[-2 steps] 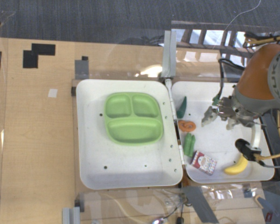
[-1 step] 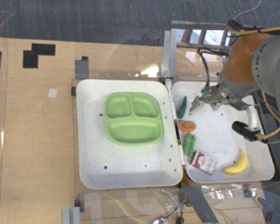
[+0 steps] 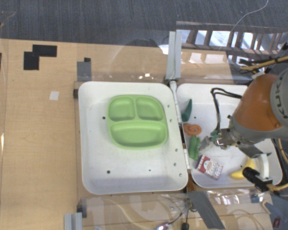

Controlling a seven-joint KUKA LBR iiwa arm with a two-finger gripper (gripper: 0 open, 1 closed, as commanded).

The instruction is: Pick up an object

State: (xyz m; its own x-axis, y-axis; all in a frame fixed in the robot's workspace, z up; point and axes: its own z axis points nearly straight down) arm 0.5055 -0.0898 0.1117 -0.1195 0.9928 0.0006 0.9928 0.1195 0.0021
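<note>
Hand: low in the right bin, fingers too blurred to tell their spread or any hold.
Nearest object: green pickle-like piece just to its left, long axis running near-to-far.
Look: slim, dull green, beside an orange ring.
Others: small red-white packet, banana.

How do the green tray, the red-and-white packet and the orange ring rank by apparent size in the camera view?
1. Green tray, by far the largest.
2. Red-and-white packet.
3. Orange ring, slightly smaller than the packet; the margin is small.
</note>
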